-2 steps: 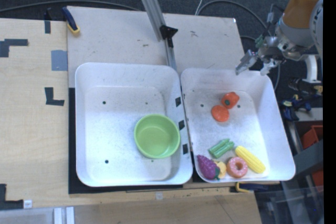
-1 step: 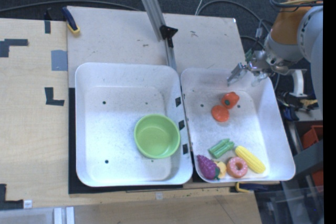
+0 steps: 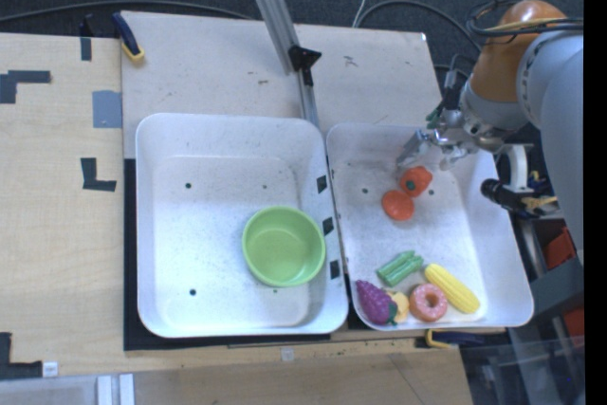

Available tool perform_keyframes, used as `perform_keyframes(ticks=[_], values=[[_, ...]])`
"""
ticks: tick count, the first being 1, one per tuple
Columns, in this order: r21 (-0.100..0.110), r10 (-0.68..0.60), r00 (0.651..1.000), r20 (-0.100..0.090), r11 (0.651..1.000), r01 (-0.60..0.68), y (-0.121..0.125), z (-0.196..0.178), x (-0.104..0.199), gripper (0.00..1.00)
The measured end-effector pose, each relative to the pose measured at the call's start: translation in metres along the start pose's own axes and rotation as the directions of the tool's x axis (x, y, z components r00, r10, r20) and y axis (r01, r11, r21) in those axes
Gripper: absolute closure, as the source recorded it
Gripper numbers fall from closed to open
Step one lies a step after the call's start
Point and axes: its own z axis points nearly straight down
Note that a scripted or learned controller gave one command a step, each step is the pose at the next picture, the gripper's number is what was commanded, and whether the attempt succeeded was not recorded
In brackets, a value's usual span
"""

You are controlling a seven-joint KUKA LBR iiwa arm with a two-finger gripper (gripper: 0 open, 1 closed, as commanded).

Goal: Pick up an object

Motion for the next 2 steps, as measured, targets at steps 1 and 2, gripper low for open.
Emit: perform_keyframes(ticks=[1,2], values=[[-0.004,-0.001,1.000,0.001,1.000,0.001,0.002,-0.014,0.000,1.00],[-0.009,0.001,1.000,0.001,1.000,-0.001,0.003,-0.057,-0.002,1.00]])
